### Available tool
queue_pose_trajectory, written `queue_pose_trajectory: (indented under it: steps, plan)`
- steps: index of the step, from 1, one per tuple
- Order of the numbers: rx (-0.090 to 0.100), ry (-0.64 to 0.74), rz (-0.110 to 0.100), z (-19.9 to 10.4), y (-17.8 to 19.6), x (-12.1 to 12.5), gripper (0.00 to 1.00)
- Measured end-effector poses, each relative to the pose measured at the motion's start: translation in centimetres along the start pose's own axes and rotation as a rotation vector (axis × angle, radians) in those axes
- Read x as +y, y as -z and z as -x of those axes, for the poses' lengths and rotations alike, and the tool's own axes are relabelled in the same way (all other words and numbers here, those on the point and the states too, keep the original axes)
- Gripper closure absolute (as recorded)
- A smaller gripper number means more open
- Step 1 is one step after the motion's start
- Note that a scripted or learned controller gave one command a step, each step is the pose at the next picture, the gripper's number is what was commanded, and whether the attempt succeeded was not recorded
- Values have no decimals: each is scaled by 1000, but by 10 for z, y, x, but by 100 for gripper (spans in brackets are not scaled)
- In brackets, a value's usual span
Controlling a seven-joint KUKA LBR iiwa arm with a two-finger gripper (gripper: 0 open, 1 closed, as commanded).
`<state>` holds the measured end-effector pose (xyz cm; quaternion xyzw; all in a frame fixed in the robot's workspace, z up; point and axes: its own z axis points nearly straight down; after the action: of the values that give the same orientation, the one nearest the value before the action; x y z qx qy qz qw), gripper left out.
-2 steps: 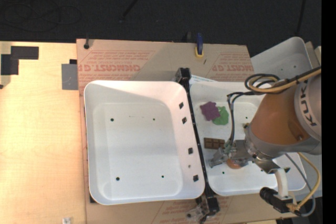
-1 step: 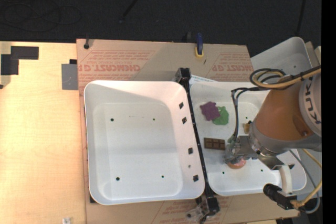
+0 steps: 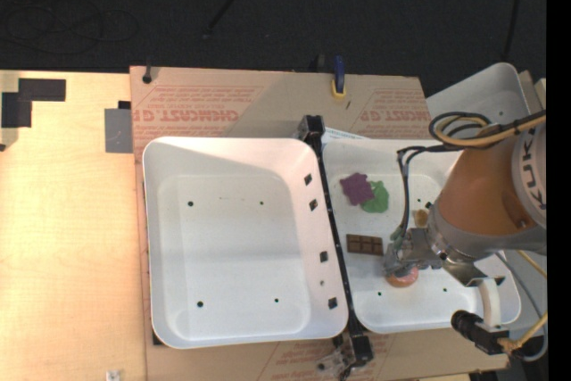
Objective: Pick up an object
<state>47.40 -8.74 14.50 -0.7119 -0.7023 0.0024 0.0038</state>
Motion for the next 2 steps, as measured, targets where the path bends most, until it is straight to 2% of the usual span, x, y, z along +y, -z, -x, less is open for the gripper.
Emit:
queue_pose_trajectory:
  steps: [2]
  plan:
    - [1,-10,-4,2,18,-1,100]
